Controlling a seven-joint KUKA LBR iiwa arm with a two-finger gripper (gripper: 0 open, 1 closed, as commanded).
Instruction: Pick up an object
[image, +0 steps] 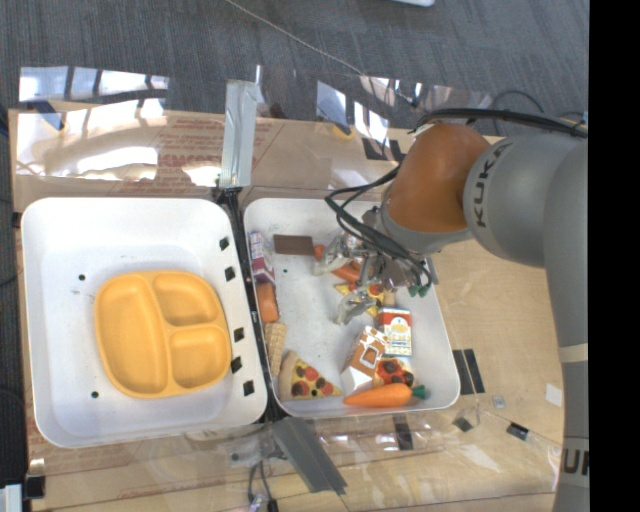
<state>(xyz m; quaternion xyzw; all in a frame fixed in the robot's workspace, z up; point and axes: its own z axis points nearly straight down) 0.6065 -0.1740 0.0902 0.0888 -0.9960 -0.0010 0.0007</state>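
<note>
Here the jaws (372, 285) hover low over the toy clutter at twelve o'clock in the right bin (445, 345); their spread I cannot tell. Better to descend straight on one separate piece, the carrot (378, 396) at six o'clock

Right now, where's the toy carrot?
The toy carrot lies along the near edge of the right bin, in the camera view's lower right, just right of the pizza slice and below the small cartons.
</note>
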